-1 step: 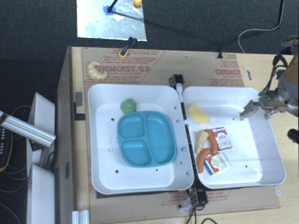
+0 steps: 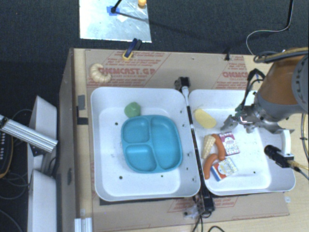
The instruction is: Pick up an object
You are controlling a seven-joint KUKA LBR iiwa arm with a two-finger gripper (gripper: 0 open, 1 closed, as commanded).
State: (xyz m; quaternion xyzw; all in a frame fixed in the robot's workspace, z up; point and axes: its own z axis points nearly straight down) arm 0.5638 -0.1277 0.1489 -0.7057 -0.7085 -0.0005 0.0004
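The gripper (image 2: 237, 121) hangs over the upper middle of the right bin (image 2: 270, 183), above bare white floor. Whether it is spread or pressed together I cannot tell from this slant, and nothing can be seen caught in it.

The likeliest things to pick lie just to its left and below. A yellow block (image 2: 204, 119) sits alone near the bin's upper left corner. Lower down, a small carton (image 2: 229, 144) lies beside a sausage (image 2: 214, 159) and a corn cob (image 2: 208, 145), with a flat packet (image 2: 225, 168) at the lower end of the cluster.

To do this step well, I judge the yellow block the safer choice. It lies apart from the rest, so the gripper can straddle it without nudging a neighbour. The descent should be centred on the block and go close to the bin floor before closing. The carton, sausage and corn cob touch or overlap, so a grasp there risks catching two things or pushing one aside. The packet looks too flat to pinch easily.

The left bin (image 2: 108, 180) holds a blue plate (image 2: 150, 144) and a green ball (image 2: 132, 109), both well apart from the gripper.

The arm's bulk covers the right bin's upper right corner, so anything lying there is hidden. How the sausage and carton overlap is hard to make out, and the print on the packet is too small to read.
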